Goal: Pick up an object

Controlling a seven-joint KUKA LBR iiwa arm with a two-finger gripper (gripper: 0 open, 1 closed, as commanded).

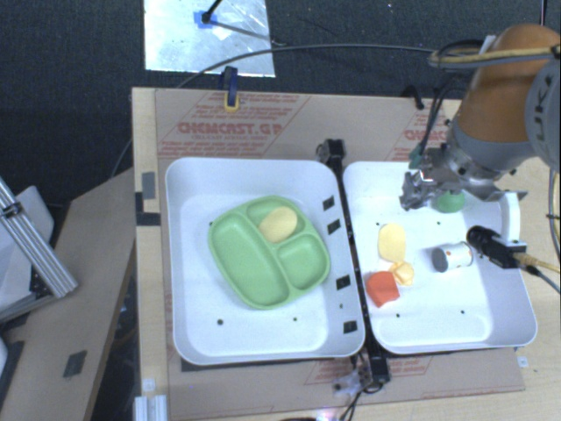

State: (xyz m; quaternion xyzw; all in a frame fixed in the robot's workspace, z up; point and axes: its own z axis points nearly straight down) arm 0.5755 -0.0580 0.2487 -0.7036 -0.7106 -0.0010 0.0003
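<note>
Camera view: grey arm with orange band (504, 103) reaches over the right shallow white bin (473, 314); the left shallow white bin (202, 323) sits alongside, touching it.

Left bin: a green plastic compartment plate (245, 266) at centre, with a pale yellow rounded lump (279, 224) in its upper right compartment.

Right bin, big to small:
- gripper (419, 191) low near the far edge. Can't tell whether it is spread or closed, and nothing is visibly held.
- green round object (451, 203) by the far edge, just beside the gripper and partly hidden under the wrist.
- red-orange block (382, 288) near the left edge.
- yellow oblong piece (392, 240) near the left edge, just beyond the block.
- grey-white short cylinder (451, 257) mid-bin.
- small yellow-orange bit (403, 274) touching the block's upper right.

Status, my read: the pick isn't done, since every piece sits on a bin floor or the plate. The likely target is the green object, as it is closest. Left to do: seat the grip, close, lift clear.
</note>
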